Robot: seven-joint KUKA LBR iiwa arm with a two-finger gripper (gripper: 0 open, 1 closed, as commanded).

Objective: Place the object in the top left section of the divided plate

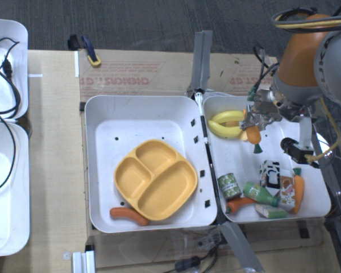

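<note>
Since the target sits on the left, the plate (170,186) comes first. It lies bare and flat in the left bin (119,118), turned at a slant, w/ two small sections along its upper-left side and one big one lower right. Judged from that, the drop should be centred over the small section nearest the bin's top-left corner, low enough that the item doesn't bounce over the ridge. A sausage (128,214) touches the plate's lower-left rim, so a careless release could nudge it.

In the right bin (233,158), a small carrot (253,135), probably the task's thing, hangs or lies right under the gripper (254,121), just beside a banana (227,124). Whether the gripper is clenched on it or released can't be told from this angle. If gripped, a straight lift clear of the wall between the bins comes before any move left.

The bench (57,152) is brown cardboard-like board, approx. level. At far left sit white tubs (5,164) w/ black cables (3,78). A small clamp (91,53) lies near the back edge, and beyond it is dark floor (131,10). Lower in the right bin, a can (229,185), green bottle (260,194), carton (270,175) and a bigger carrot (297,192) crowd together, well apart from the gripper. The arm (307,50) fills the top-right corner.
</note>
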